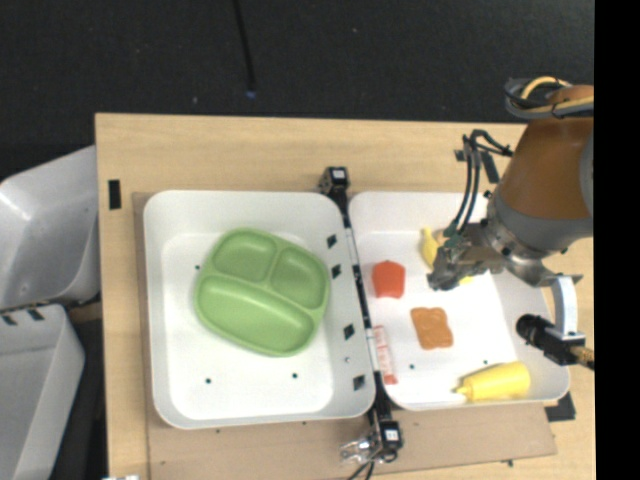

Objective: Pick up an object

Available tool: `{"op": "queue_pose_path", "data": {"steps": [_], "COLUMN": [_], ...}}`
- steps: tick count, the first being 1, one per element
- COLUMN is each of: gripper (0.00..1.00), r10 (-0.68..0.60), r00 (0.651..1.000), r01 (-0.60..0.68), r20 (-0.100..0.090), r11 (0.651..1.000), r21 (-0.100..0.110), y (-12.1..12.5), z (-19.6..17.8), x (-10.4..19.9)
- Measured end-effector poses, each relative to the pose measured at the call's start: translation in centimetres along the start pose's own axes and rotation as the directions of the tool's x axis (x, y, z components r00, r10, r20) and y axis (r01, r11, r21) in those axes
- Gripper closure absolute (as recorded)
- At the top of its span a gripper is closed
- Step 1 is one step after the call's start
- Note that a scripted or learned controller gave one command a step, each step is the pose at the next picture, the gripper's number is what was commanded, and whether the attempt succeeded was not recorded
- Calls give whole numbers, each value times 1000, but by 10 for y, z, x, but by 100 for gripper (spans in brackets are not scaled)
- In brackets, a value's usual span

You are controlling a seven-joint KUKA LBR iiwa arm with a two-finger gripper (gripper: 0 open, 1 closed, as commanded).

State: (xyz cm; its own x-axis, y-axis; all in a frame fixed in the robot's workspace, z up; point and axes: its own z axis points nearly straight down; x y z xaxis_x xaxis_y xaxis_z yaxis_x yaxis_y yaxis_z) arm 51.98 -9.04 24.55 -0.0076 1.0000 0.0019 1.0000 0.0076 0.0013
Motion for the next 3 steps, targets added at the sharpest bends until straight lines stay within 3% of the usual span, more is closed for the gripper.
{"op": "queue_pose_path", "data": {"steps": [3], "gripper": [100], "r10": [1], "r00": [1000], "r01": [-1], "r20": [1], "r11": [1000], "r21": [1], "y": [-18], "z": [8], "x": [153]}}
